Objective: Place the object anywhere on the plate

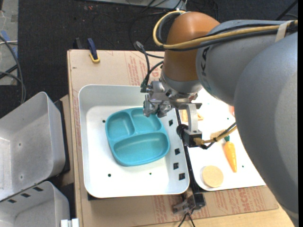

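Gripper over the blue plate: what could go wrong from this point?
The gripper sits low over the upper right rim of the blue plate; going lower could knock or tip it. No object is visible between its fingers, so the placement may come up empty. The carrot and round cracker lie in the right bin.

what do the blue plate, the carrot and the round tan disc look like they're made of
Blue plate: likely moulded plastic, one even teal colour, soft sheen, rounded divided compartments.
Carrot: probably toy plastic, flat uniform orange with a green tip; it could be rubber.
Round tan disc: matte, pale, slightly grainy look; maybe a toy cookie of plastic or foam, too small to tell.
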You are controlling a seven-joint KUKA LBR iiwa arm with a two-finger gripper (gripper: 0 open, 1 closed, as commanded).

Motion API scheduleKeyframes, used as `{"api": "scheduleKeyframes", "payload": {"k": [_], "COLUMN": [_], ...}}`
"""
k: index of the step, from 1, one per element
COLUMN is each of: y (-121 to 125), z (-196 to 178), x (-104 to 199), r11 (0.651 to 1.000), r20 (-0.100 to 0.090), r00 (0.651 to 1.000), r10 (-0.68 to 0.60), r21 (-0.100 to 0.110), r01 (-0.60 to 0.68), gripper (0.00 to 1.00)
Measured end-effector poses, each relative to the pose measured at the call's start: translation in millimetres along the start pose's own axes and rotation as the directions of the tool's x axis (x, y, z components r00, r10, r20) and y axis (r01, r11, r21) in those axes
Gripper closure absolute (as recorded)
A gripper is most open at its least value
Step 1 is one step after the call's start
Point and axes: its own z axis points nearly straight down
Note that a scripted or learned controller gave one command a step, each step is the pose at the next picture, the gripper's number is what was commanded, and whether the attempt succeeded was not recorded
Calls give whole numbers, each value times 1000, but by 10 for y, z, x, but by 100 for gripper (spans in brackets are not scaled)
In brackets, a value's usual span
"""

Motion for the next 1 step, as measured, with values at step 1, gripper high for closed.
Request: {"api": "scheduleKeyframes", "payload": {"k": [1], "y": [-1], "z": [-3], "x": [10], "r11": [1000], "r20": [-1], "r00": [1000], "r10": [-4], "r21": [0], "r01": [4], "gripper": [0]}}
